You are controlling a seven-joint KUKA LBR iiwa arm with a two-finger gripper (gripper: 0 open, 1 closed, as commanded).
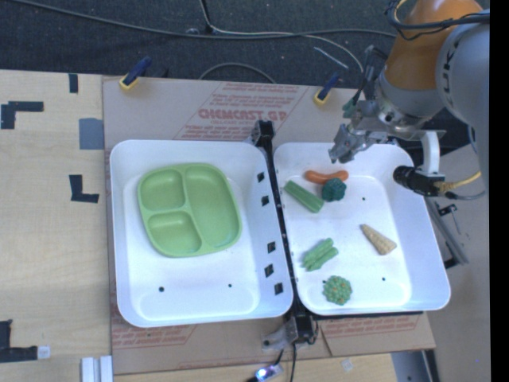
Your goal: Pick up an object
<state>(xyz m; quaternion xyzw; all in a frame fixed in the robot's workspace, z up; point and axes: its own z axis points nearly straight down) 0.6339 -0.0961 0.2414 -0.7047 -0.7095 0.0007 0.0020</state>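
One carrot (325, 176) lies lengthwise left-to-right below the fingers (343, 151) — whether they're open, I can't tell.

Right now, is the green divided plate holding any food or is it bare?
Bare. The green divided plate lies flat in the left bin, all three compartments showing only green.

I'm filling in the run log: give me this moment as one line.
gripper: above right bin's far edge, nothing seen held | nearest: carrot, dark broccoli | left bin: green tray
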